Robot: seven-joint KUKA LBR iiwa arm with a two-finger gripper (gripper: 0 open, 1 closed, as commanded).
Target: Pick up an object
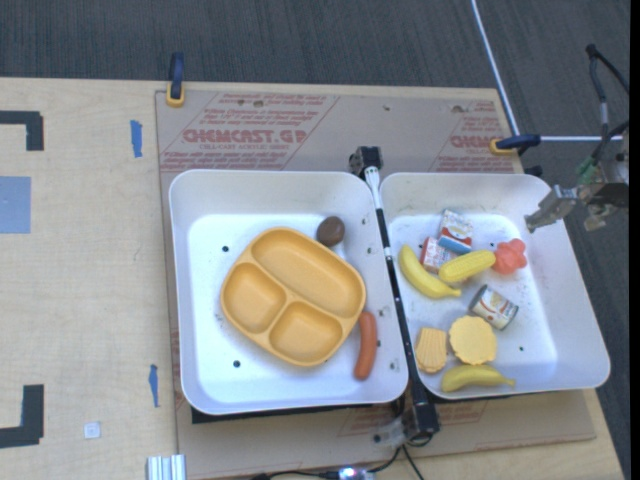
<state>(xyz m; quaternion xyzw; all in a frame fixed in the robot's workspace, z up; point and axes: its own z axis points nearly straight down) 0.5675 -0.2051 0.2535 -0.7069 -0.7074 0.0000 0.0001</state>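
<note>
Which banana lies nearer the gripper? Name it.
The upper banana, beside the corn. The other banana lies at the right bin's front edge.

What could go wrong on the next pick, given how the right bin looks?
1. Crowding: the corn cob lies against the banana and the small carton, so a grasp there may catch two things or slip.
2. The pincer sits at the right bin's far rim; a straight descent could strike the wall.
3. The round cracker lies flat beside a second banana, likely hard to grip.
</note>
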